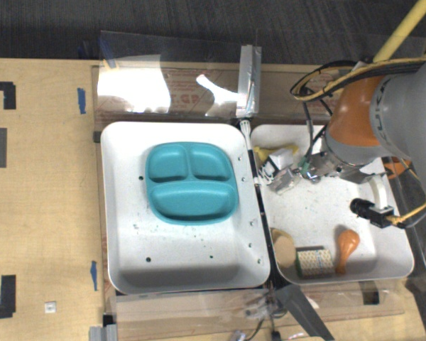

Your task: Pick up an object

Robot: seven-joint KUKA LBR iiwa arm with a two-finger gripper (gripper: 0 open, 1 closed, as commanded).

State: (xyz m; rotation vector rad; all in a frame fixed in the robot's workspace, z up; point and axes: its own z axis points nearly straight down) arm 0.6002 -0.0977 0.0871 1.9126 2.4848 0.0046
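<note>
- Robotics lab for sure: grey arm (405, 112) with loose cables over two white bins (121, 190)
- Plywood bench (42, 190) with blue tape marks, left

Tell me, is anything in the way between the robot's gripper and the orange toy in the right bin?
Nothing visible blocks it. The gripper sits near the top left of the right bin, by a yellow thing. The orange toy lies near the bottom edge, beside a speckled block, with bare floor between.

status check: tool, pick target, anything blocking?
Tool low in right bin's upper left corner, nothing seen held. Orange object, brush lie free near front wall. Teal tray in left bin.
</note>
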